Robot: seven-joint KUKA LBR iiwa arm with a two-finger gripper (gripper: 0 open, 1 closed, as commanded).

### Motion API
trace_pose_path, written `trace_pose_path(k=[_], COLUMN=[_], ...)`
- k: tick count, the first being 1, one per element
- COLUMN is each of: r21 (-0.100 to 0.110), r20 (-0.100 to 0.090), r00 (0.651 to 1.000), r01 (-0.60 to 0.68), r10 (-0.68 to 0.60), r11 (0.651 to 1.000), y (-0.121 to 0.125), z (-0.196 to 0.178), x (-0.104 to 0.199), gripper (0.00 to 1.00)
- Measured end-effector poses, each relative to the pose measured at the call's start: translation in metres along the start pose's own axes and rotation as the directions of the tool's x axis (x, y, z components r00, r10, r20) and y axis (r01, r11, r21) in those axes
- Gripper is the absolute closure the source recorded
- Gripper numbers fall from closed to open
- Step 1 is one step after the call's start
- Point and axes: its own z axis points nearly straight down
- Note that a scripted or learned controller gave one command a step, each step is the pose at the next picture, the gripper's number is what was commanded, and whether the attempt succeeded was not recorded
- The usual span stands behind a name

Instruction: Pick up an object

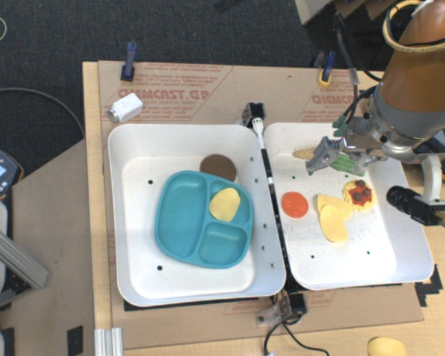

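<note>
Currently in approach: gripper (328, 156) poised over right bin (400, 269), jaw state impossible to tell, nothing seen held. Next: descend squarely onto orange disc (295, 205).

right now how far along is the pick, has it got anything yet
Nothing looks picked yet. The gripper hangs over the right bin, with no object seen between its fingers. The orange disc, yellow pieces and pizza-like toy all lie on the bin floor. The whole grasp and lift remain.
</note>
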Motion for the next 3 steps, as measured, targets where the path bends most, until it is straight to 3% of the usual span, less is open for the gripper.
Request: trace_pose_path(k=[1, 2, 3], r21=[0.002, -0.004, -0.017], r20=[0.000, 0.002, 0.000], r00=[1.000, 1.000, 1.000], r01=[-0.001, -0.005, 0.004], r10=[0.001, 0.005, -0.004], r11=[1.000, 1.000, 1.000], y=[-0.063, -0.059, -0.059], z=[0.000, -0.011, -0.111], x=[0.046, 0.044, 0.116], gripper=[0.00, 1.00, 1.00])
